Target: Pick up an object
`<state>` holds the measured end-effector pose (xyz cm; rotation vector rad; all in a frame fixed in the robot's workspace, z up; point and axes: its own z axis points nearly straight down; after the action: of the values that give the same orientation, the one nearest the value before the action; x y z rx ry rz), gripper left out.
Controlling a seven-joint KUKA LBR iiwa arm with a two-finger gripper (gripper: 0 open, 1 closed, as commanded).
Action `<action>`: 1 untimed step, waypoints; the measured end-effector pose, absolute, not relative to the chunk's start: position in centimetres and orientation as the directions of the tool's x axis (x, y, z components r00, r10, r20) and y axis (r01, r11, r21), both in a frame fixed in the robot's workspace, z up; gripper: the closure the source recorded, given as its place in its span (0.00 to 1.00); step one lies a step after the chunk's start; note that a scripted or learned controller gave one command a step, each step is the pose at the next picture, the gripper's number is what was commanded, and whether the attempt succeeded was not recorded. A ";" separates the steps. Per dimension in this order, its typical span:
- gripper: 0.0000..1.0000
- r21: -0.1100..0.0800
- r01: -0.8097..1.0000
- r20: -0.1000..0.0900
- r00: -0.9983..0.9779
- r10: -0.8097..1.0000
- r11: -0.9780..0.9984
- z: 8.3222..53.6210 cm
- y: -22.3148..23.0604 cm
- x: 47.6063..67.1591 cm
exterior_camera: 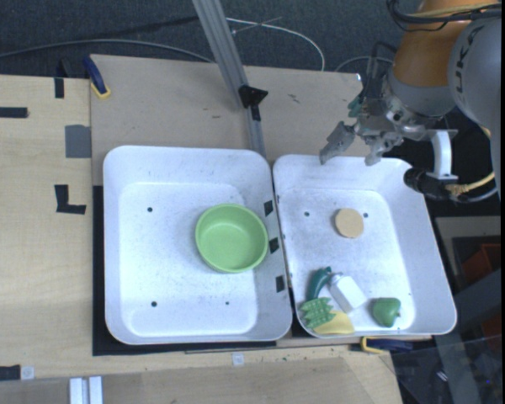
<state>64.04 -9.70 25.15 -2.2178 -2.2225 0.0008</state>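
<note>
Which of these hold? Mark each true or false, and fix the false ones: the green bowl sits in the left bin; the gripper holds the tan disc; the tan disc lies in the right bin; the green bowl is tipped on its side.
1. The green bowl sits in the left bin. True.
2. The gripper holds the tan disc. False: it hangs open above the right bin's far edge, nothing between its fingers.
3. The tan disc lies in the right bin. True.
4. The green bowl is tipped on its side. False: it stands upright, mouth up.

light: even, bright | shadows: soft | focus: slightly soft, grainy
</note>
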 end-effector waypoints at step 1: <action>0.00 -0.002 1.000 0.000 -0.003 1.000 0.003 25.1 -9.7 64.0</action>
<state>64.04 -9.70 25.15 -2.2174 -2.2233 0.0017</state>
